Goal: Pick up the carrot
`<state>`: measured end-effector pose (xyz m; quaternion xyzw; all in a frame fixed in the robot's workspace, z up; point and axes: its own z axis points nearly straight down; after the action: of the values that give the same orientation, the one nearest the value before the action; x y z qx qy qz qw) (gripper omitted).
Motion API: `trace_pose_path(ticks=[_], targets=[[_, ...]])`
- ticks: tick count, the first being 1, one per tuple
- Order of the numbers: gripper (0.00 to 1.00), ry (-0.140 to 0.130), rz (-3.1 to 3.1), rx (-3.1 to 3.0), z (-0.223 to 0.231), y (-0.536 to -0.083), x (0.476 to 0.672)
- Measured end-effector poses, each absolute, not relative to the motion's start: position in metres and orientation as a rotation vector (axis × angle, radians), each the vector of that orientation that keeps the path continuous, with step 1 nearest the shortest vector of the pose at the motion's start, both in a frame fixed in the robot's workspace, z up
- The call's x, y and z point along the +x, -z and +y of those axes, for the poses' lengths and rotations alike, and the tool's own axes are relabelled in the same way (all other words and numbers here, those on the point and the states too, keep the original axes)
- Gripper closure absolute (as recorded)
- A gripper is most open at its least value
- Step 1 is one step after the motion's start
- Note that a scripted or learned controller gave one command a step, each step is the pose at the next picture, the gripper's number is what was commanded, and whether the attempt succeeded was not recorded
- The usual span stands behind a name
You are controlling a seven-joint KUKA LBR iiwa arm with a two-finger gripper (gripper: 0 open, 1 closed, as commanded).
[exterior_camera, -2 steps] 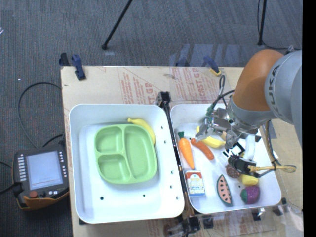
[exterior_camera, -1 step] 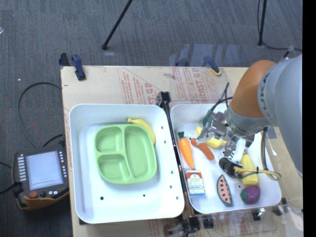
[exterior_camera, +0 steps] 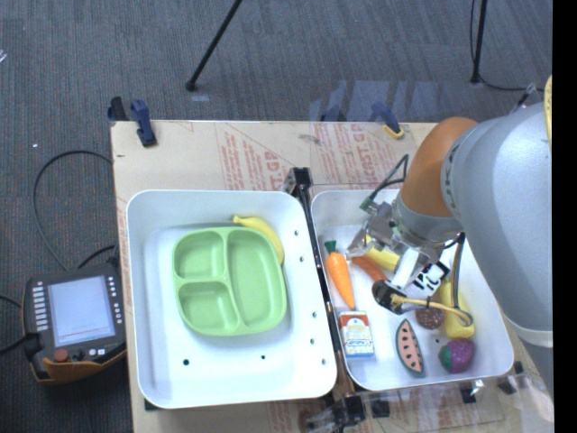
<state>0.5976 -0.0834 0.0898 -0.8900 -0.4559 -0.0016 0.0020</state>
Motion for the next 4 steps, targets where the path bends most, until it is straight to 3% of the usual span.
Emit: trace_pose_path(ticks=[1,2,3,4], targets=[[0.00,-0.010,-1.564,-2.715,-0.082,-0.085,0.528],[0.00,-0.008,-1.084,-2.943,-0.086,-0.086,0.598],[0.00,-0.012,-0.953,-2.985,-0.080,-0.086,0.543],[0.00,-0.007,-0.894,-3.006,-0.080,-0.087,0.609]])
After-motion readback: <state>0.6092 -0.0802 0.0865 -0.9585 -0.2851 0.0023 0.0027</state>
